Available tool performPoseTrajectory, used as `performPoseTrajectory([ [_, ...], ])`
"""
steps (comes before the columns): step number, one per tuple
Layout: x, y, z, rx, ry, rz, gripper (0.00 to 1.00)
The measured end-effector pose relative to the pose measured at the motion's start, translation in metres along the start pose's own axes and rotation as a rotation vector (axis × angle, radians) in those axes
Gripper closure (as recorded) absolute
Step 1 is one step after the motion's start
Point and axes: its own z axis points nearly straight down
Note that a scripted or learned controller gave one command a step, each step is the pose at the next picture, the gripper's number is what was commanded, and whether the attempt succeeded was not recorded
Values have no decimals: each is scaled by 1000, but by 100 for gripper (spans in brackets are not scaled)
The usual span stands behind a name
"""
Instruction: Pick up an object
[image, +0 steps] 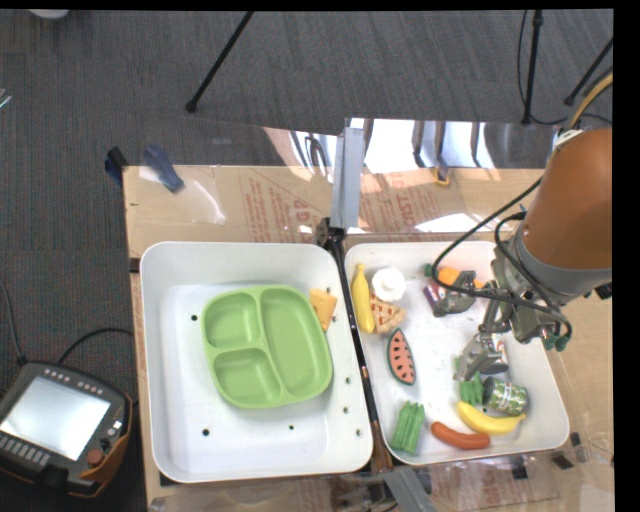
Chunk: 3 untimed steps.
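My gripper (483, 358) hangs over the right part of the right bin (440, 455), its fingers open with nothing between them. Just below it lie a small green piece (469, 391) and a green can (506, 397). A yellow banana (487, 419) and a red sausage (459, 435) sit nearer the front wall. Left of the gripper is a watermelon slice (401, 357). Further back are a pizza slice (386, 317), a white cup (388, 284), a second banana (362, 299) and an orange carrot (450, 275).
The left bin (170, 290) holds a green divided plate (266, 346) with a yellow wedge (323, 305) at its right rim. A green vegetable (408, 427) lies at the right bin's front left. The arm's cables (480, 232) cross the right bin's back.
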Motion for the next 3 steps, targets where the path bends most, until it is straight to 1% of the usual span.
performPoseTrajectory([
  [1,0,-30,173,-1,-8,103,0],
  [2,-126,-24,170,-1,-19,351,0],
  [3,-76,-107,177,2,-5,392,0],
])
